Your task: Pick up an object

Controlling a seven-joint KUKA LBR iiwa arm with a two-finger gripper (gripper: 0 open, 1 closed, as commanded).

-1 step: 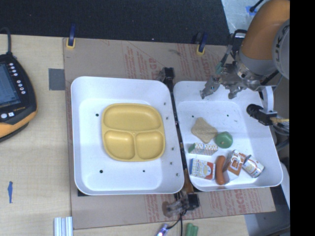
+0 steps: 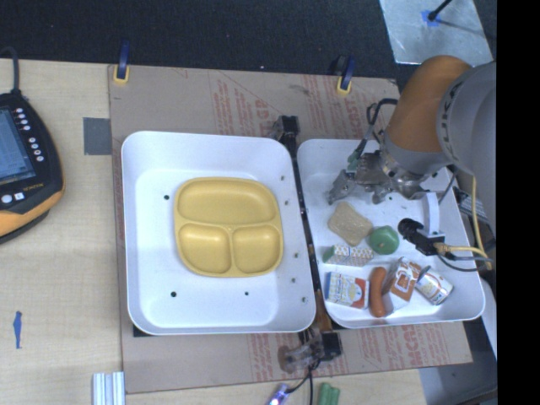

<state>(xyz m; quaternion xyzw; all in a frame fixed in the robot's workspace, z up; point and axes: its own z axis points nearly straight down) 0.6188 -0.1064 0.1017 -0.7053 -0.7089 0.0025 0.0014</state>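
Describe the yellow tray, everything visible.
The yellow tray lies flat and upright in the middle of the left bin. It looks like moulded plastic, pale yellow, rounded-rectangular, with three compartments: one wide across the far side, two smaller on the near side. All three hold nothing. Only the bin floor touches it; the gripper is over the right bin.

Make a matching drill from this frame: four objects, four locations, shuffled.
Objects:
1. yellow three-compartment plastic plate
2. round green ball
3. red sausage-shaped toy
4. black and orange handheld pendant

Locations:
A. right bin, near its front edge
B. on the bench at the view's left edge
C. middle of the left bin
D. right bin, beside the tan sponge-like block

Pairs: 1-C, 2-D, 3-A, 4-B
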